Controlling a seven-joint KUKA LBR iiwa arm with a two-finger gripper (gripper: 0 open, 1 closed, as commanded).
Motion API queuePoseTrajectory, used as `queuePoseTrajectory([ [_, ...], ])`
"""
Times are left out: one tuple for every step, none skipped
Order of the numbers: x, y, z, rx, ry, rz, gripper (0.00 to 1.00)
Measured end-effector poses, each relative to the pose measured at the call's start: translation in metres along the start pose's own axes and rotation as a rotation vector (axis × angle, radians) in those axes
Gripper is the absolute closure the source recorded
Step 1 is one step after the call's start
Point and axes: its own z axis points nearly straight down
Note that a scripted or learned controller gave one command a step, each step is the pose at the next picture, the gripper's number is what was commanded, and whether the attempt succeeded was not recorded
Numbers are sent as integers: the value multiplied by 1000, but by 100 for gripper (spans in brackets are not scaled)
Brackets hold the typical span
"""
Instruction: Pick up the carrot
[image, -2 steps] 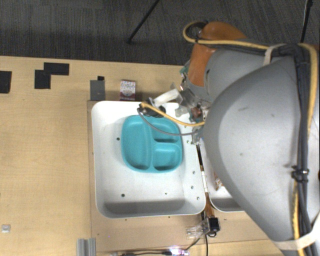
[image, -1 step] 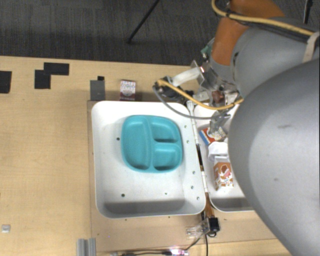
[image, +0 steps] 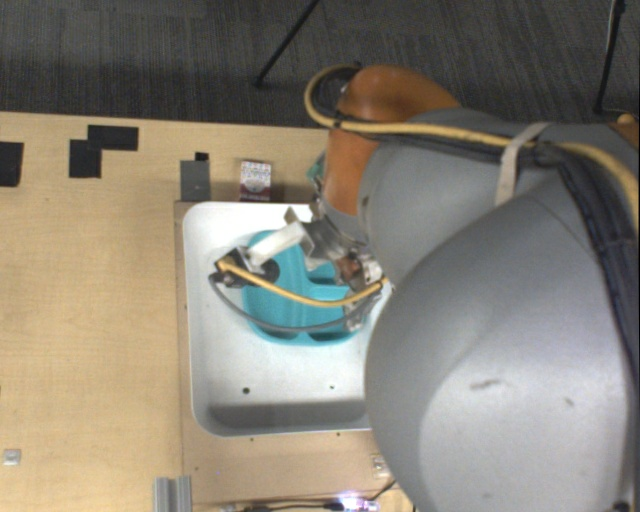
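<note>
From above the bench (image: 90, 300), the grey arm (image: 500, 330) reaches in from the right, its gripper (image: 345, 270) low over a teal object (image: 290, 315) in the white bin (image: 230, 390). Whether it grips anything cannot be told, nor where the carrot lies.

You can see a white bin (image: 215, 400) with the tan surface (image: 90, 330) on its left. A blue thing (image: 290, 325) lies in the bin, near the back. Just behind the bin stand a small spotted block (image: 256, 180) and a grey post (image: 195, 178). Black shapes (image: 100, 148) mark the surface farther left.
</note>
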Motion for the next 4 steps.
queuePoseTrajectory([
  [32, 68, 2, -8, 2, -33, 0],
  [34, 64, -10, -5, 3, -51, 100],
  [-2, 71, 113, -2, -10, 9, 100],
  [10, 105, -146, -8, 20, 169, 100],
])
